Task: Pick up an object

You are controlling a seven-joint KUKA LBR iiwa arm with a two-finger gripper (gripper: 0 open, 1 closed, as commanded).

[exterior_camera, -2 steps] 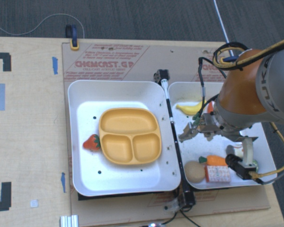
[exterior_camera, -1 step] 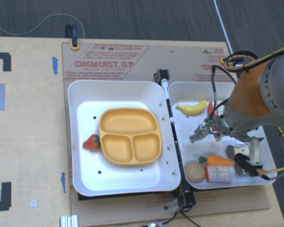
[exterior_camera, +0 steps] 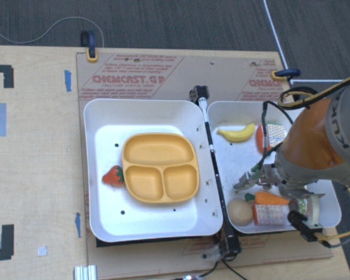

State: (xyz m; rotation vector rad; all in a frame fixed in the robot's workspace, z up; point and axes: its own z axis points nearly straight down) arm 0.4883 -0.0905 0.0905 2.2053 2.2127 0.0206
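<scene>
Orange band of my arm (exterior_camera: 316,136) hangs over the right bin (exterior_camera: 332,214), gripper (exterior_camera: 249,181) low near that bin's middle; I cannot tell its state from this angle, and nothing visibly sits in it. Right bin contents: banana (exterior_camera: 236,133) toward the far left corner, carrot (exterior_camera: 270,199) just beside the gripper on the near side, pale egg-like ball (exterior_camera: 240,212) at the near left, small box (exterior_camera: 270,214) touching the carrot's near side. Left bin (exterior_camera: 93,156) holds a yellow divided plate (exterior_camera: 160,167) at centre; strawberry (exterior_camera: 112,176) touching the plate's left edge.
</scene>
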